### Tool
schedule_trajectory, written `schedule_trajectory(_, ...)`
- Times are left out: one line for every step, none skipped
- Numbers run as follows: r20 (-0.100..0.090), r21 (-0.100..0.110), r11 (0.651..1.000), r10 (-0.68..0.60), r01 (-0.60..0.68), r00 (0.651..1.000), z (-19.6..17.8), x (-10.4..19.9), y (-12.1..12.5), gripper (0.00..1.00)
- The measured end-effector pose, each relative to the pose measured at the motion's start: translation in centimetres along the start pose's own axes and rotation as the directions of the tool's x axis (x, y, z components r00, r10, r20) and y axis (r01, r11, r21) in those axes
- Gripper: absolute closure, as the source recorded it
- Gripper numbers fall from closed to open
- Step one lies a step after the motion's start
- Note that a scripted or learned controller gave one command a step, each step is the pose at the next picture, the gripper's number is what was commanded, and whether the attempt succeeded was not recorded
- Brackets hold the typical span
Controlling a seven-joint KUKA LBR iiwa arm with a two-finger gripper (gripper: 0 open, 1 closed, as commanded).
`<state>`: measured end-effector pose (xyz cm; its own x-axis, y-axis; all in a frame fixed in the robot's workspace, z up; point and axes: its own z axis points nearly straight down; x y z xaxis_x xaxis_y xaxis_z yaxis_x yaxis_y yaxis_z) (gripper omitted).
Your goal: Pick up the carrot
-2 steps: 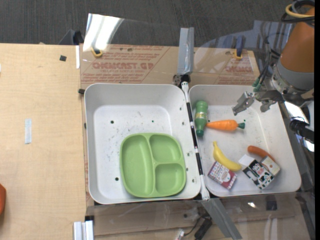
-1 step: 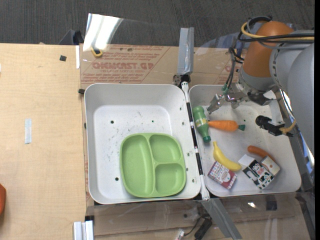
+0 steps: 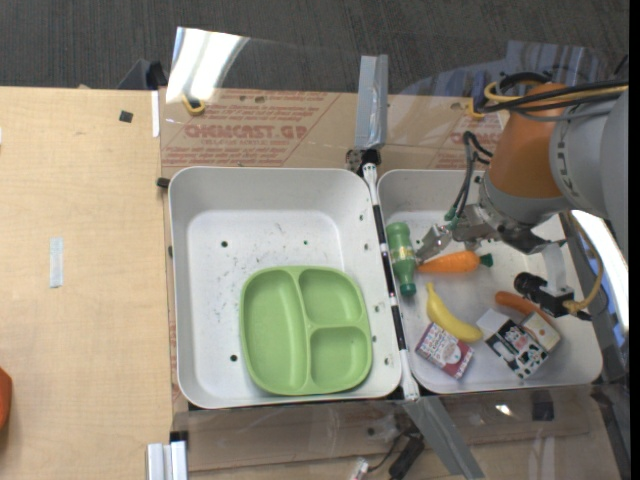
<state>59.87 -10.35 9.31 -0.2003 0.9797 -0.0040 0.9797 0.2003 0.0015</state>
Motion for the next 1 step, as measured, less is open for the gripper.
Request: schedule_trajectory(0.0, -0.001, 1.0, 0.003, -0.003, 1.0, -0.88, -0.11, 0.0, 1.0)
